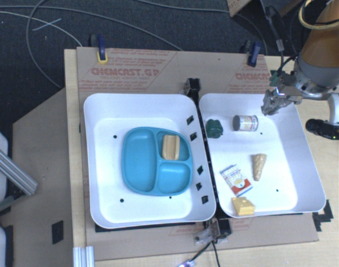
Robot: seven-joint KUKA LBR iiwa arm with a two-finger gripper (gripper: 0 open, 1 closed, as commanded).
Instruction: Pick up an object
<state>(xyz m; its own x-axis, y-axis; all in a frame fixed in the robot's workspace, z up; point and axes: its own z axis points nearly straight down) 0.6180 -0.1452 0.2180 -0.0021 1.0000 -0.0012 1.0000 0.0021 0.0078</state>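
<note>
Two white bins on surface [74,149]. Left bin [97,149]: blue divided plate [141,166] with tan block [170,147] inside. Right bin [303,166]: green lump [214,128], small jar [245,123], cone [259,166], red-white packet [236,179], yellow wedge [244,206]. Gripper [272,102] above far right corner, near jar; jaws state: cannot tell.

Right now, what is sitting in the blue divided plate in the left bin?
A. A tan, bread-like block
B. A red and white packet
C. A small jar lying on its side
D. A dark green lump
A: a tan block lies in the upper right compartment of the blue plate, while the jar, green lump and packet all lie in the right bin.
</note>
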